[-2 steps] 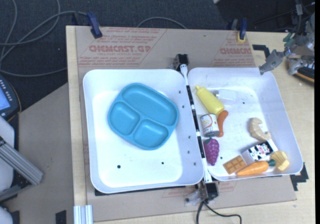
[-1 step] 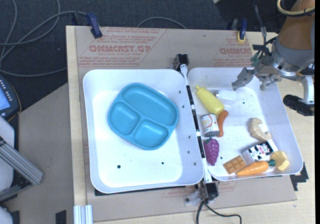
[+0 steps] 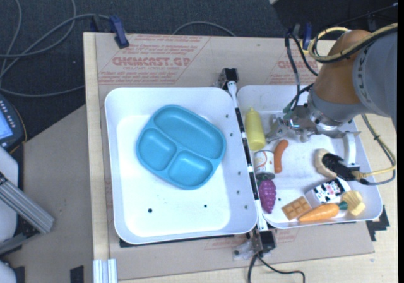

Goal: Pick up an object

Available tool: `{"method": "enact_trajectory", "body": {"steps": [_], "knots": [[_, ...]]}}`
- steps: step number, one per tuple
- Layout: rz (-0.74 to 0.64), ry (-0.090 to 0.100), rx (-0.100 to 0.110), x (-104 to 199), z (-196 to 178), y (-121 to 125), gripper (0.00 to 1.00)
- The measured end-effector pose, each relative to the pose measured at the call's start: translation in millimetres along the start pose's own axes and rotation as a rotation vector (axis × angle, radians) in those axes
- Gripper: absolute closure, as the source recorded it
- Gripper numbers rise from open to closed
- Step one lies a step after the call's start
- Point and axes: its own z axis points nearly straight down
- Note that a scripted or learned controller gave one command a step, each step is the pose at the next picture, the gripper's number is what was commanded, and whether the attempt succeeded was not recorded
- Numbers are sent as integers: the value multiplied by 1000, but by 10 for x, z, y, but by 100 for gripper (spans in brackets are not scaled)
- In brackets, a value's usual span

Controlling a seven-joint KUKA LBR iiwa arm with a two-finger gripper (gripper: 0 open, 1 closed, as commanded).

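My gripper hangs low over the back of the right bin, with the grey and orange arm coming in from the right. Just left of it a yellow cylinder-shaped toy lies along the bin's left wall. A red-orange sausage lies a little in front of the gripper. Nearer the front are purple grapes, a brown waffle piece, an orange carrot, a black-and-white patterned block and a pale yellow chunk. I see nothing held in the gripper.
The left bin holds a blue divided plate. A small white and orange item lies by the right bin's left wall. A black clamp sits at the back where the two bins meet. Cables trail past the right bin's rim.
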Motion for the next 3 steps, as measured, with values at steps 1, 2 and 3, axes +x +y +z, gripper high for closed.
{"method": "enact_trajectory", "body": {"steps": [1, 2, 3], "knots": [[10, -20, -20, 137, 32, -223, 0], [9, -11, -16, 172, -57, -220, 100], [-5, -3, -21, 849, -1004, 65, 100]]}}
